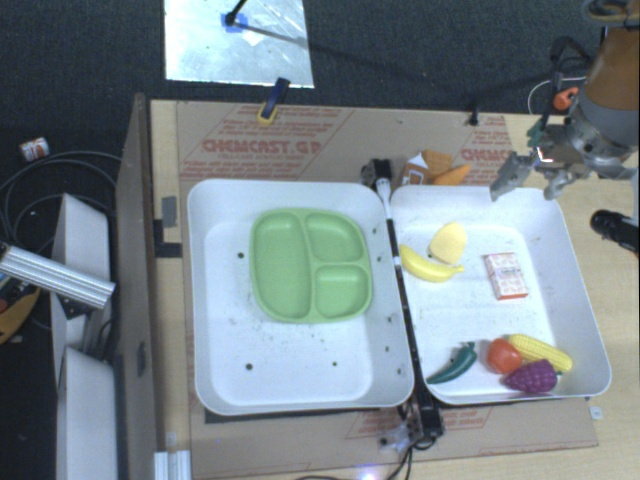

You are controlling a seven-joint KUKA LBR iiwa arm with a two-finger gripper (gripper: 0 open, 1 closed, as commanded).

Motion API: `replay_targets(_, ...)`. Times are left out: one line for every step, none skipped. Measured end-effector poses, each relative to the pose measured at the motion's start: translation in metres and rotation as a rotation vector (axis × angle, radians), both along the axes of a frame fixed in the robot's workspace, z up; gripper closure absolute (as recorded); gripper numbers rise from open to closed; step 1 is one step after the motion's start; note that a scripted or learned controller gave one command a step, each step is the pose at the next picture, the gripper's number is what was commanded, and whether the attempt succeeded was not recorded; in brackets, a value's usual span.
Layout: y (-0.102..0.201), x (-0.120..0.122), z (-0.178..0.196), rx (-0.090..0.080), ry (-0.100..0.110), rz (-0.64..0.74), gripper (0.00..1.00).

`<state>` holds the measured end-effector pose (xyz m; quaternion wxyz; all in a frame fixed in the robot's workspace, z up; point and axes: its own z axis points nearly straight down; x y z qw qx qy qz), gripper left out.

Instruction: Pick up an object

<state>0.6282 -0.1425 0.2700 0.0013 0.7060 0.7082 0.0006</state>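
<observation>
From the overhead camera, you had the gripper (530, 176) hanging over the far right corner of the right bin (570, 258), its two fingers spread apart with nothing between them. The arm came in from the right, high above the bench. All the candidates lay in that right bin: a banana (428, 266) touching a pale yellow lemon-like fruit (449, 240) near the divider, a small red-and-white box (506, 275) on its own in the middle, and at the near edge a green pepper (455, 363), a tomato (505, 355), a corn cob (541, 350) and purple grapes (532, 377) crowded together. The left bin (215, 298) carried a green divided tray (309, 266).

By my judgement you were at the approach step, nothing yet chosen or gripped. Your next move called for travelling in over one item and descending with the fingers astride it; the box, standing apart from its neighbours, looked the cleanest target.
</observation>
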Motion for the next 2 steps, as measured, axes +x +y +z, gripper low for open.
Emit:
replay_targets(0.026, 0.001, -0.079, 0.002, 0.006, 0.004, 0.0)
replay_targets(0.018, 0.016, -0.181, 0.001, 0.008, 0.001, 0.0)
